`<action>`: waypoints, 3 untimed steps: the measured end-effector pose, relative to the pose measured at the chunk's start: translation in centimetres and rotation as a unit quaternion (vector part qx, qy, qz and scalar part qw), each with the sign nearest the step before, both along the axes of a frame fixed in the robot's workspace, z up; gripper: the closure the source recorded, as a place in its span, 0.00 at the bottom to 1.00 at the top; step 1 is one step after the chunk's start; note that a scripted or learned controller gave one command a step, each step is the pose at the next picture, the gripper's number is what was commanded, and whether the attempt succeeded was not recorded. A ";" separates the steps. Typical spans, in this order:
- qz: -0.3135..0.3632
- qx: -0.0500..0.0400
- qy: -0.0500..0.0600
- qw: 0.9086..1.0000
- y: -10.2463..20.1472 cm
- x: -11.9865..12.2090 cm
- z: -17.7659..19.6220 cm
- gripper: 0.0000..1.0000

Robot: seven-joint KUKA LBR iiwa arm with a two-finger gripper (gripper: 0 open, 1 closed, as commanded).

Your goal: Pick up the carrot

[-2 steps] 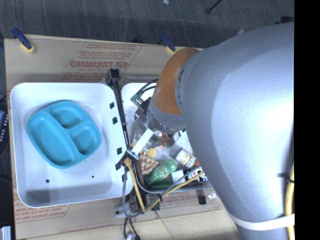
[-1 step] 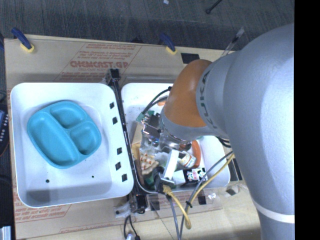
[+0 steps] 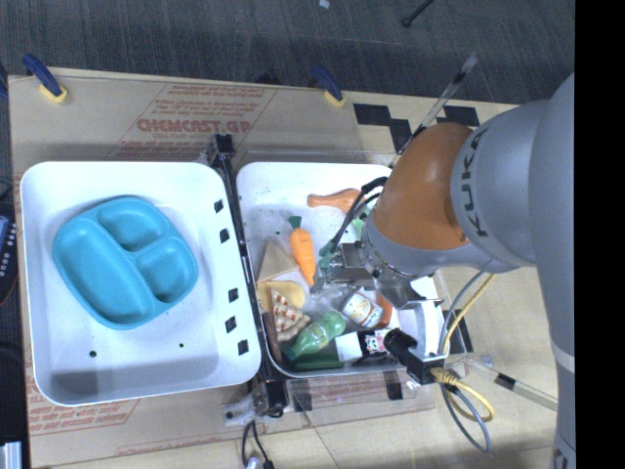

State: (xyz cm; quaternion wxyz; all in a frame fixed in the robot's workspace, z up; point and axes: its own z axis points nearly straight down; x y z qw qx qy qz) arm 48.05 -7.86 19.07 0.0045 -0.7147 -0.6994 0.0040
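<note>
The blue tray (image 3: 125, 259) is sitting in the left bin (image 3: 59, 379). The carrot (image 3: 304, 252) is lying in the right bin (image 3: 283, 179), just left of my pincer (image 3: 344, 270), whose opening I cannot tell.

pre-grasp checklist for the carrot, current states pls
1. Carrot located, right bin: ok.
2. Carrot top unobstructed: ok, lies beside the arm's wrist, uncovered.
3. Gripper aligned over carrot: not ok, it sits to the carrot's right.
4. Finger state: cannot tell, wrist hides them.
5. Clutter clearance: not ok, pizza slice and green bottle lie close below the carrot.
6. Left bin's blue tray out of path: ok.
</note>
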 end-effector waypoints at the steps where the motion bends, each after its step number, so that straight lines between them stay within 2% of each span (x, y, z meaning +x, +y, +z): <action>1: -0.033 0.000 -0.003 0.999 6.3 1.5 0.0 1.00; 2: -0.010 0.000 -0.001 1.000 -0.2 -0.5 0.0 1.00; 3: -0.231 -0.001 -0.001 0.973 9.6 0.5 0.0 1.00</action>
